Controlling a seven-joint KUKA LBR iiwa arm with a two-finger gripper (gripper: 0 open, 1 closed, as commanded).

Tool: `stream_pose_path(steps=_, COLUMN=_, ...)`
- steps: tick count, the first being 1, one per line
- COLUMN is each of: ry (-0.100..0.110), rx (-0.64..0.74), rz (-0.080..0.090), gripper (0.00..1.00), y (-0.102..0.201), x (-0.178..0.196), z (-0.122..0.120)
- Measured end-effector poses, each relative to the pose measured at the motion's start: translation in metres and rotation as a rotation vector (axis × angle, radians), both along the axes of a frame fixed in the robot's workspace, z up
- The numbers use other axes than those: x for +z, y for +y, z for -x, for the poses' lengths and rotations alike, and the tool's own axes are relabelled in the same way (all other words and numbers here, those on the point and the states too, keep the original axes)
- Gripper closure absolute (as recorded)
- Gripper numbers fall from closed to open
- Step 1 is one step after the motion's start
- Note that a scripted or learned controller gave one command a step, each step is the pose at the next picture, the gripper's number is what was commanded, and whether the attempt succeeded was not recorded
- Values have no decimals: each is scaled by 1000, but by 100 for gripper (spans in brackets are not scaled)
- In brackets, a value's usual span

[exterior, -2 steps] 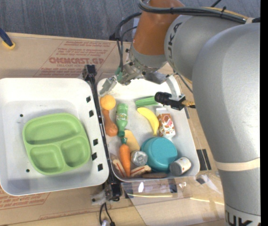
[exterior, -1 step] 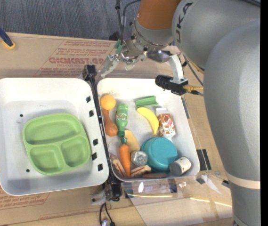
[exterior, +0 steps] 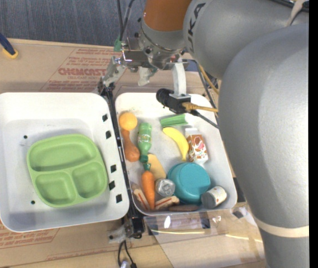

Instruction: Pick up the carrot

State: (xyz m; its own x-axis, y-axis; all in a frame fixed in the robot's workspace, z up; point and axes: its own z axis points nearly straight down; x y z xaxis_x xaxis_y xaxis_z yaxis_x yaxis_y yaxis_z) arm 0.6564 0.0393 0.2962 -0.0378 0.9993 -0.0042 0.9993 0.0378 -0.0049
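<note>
My gripper [exterior: 147, 66] hangs at the upper middle of the frame, above the far rim of the right bin [exterior: 223, 159]; how wide it stands I cannot tell. In that bin, the carrot [exterior: 148, 188] lies low at the near left, beside a small tin can [exterior: 165, 187] and a teal bowl [exterior: 189, 181]. Farther up sit an orange [exterior: 127, 120], a green bottle [exterior: 145, 139] and a banana [exterior: 176, 140]. The left bin [exterior: 13, 116] holds a green divided tray [exterior: 66, 170].
</note>
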Motion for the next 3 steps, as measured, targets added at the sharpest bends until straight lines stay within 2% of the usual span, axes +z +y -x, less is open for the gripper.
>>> stream_pose_path(steps=1, ry=13, rx=-267, rz=2, gripper=0, y=9, x=-109, z=3)
stream_pose_path(steps=2, ry=8, rx=-266, rz=0, gripper=0, y=9, x=-106, z=1)
stream_pose_path(steps=3, ry=1, rx=-339, rz=2, gripper=0, y=45, x=-104, z=1)
